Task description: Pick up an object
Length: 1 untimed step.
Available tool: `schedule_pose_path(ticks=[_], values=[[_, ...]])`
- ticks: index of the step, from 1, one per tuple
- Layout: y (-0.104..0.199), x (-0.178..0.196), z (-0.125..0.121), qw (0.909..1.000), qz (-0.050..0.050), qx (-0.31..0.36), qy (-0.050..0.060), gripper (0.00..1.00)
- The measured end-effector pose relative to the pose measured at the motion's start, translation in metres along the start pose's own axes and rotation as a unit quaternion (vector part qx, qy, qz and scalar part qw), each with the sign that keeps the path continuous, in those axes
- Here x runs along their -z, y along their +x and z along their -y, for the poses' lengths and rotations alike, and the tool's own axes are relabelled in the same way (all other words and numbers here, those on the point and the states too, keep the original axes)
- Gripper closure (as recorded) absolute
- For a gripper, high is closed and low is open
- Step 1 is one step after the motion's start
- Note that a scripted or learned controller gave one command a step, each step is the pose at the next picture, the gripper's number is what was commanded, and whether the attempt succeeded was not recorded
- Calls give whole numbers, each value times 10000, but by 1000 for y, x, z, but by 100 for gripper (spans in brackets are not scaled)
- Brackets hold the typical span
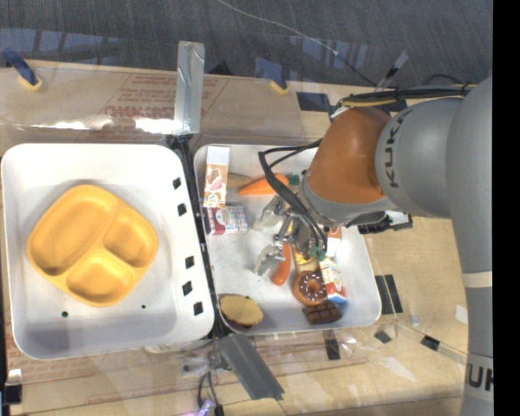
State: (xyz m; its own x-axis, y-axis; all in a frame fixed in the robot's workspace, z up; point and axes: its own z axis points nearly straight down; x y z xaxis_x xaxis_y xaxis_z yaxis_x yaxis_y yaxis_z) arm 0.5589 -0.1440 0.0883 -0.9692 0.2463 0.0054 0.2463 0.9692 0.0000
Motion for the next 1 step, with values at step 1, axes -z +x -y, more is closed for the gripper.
schedule_pose_path(ticks=[1], values=[[-67, 0, -16, 9898, -30, -1427, 17, 0]])
